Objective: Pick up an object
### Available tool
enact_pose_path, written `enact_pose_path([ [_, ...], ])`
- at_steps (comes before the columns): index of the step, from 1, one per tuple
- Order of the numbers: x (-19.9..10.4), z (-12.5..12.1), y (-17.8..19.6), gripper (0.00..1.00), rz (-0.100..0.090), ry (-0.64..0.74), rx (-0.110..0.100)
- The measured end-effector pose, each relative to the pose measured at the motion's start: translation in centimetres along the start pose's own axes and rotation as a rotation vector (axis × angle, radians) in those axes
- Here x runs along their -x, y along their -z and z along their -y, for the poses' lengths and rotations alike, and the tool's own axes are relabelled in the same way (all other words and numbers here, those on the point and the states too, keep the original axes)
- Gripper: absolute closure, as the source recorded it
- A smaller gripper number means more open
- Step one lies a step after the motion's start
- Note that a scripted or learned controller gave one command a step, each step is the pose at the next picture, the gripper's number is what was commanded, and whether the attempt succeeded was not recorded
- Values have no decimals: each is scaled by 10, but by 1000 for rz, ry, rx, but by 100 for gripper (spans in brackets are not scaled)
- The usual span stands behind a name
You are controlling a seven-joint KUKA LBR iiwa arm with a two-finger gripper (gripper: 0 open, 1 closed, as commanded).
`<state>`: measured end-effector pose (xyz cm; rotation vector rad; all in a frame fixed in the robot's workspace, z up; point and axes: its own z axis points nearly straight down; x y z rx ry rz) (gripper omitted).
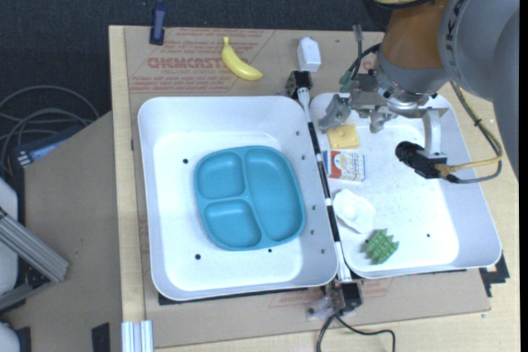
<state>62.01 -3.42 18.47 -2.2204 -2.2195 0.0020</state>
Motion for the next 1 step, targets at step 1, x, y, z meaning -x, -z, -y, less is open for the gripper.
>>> enact_pose_path([
  [1, 60, -19, -100, 0, 1, -1, 1],
])
